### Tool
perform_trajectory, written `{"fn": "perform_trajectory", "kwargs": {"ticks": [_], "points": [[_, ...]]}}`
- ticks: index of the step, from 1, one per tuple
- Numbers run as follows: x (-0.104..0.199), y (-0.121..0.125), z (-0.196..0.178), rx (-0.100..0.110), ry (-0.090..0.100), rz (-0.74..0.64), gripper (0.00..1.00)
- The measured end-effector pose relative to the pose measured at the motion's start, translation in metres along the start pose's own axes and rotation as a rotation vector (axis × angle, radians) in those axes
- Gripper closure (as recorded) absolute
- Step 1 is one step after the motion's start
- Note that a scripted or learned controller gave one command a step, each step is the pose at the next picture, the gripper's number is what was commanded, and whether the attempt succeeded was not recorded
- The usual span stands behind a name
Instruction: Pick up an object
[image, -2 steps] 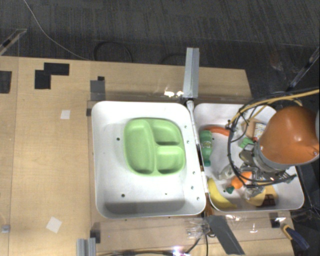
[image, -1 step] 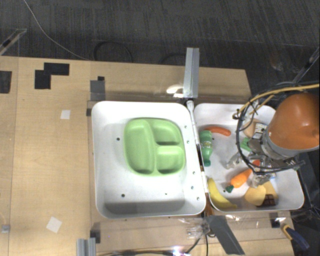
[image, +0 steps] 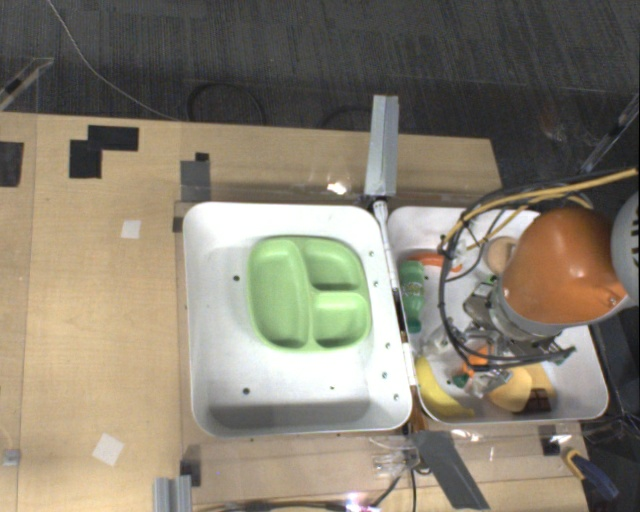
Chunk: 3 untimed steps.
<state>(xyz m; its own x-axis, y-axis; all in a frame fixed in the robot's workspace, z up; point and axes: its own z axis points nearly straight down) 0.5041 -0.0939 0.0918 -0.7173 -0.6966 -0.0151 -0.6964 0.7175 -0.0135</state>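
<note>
Camera view: we see hand (image: 478, 368) low in right bin (image: 596, 400), reaching step; grip state unclear. Banana (image: 438, 392) just beside; next, close and lift.

Your arm (image: 555, 265) shows a broad, glossy orange band (image: 560, 262), rounded like a dome, with a soft highlight on its upper side. Beneath it you see a pale grey metal collar at the wrist (image: 525, 318). A curved white-grey shell of the arm sits at the right edge. Black and yellow cables (image: 520, 198) arc over the orange band, and more black cables loop down its left side. Small orange and green fittings sit below the wrist.
</note>
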Motion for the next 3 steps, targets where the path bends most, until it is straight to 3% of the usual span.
{"fn": "perform_trajectory", "kwargs": {"ticks": [1,2,3], "points": [[0.026,-0.032,-0.039,-0.007,0.008,-0.174,0.00],[0.033,-0.028,-0.001,0.002,0.001,-0.123,0.00],[0.025,-0.017,-0.001,0.008,0.001,-0.138,0.00]]}}
